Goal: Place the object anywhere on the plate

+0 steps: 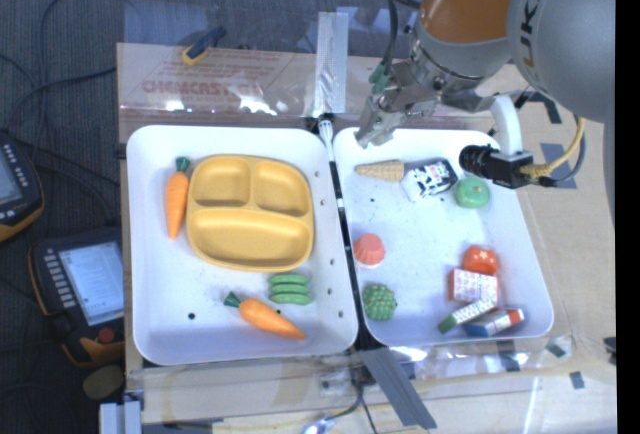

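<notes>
The yellow plate (250,210), split into three compartments, lies in the left bin (150,252) and nothing rests on it. My gripper (375,130) hangs over the far left corner of the right bin (530,262), just above and left of a waffle cone (380,170) lying on its side. Right of the cone are a black-and-white toy (428,178) and a green ball (471,193). I see nothing held in the gripper.
The left bin also holds a carrot (176,202) left of the plate, another carrot (264,315) and a green ribbed piece (290,287) in front of it. In the right bin lie an orange-pink piece (369,249), a green knobbly piece (379,300), a red tomato (480,259), a red-white box (468,286) and markers (482,319).
</notes>
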Tool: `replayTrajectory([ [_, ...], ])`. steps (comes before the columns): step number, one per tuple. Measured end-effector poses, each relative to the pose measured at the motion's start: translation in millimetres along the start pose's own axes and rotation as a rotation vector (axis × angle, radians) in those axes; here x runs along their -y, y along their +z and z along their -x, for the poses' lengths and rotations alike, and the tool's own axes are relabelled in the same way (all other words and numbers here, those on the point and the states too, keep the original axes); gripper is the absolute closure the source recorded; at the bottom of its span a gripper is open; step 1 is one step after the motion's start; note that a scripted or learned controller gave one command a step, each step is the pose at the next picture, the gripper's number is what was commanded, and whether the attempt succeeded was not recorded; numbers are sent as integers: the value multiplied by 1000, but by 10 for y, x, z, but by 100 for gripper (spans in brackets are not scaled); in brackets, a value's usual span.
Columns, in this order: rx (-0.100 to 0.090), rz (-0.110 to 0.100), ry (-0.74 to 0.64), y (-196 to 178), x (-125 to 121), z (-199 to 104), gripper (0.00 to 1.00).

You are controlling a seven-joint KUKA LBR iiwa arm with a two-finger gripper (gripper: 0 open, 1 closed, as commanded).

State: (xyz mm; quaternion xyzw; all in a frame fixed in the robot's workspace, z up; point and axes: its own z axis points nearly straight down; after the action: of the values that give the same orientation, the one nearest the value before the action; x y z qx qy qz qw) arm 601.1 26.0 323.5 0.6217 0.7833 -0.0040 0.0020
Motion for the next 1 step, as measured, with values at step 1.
replayTrajectory([
  [1,-8,1,-176,1136,71,-373,100],
])
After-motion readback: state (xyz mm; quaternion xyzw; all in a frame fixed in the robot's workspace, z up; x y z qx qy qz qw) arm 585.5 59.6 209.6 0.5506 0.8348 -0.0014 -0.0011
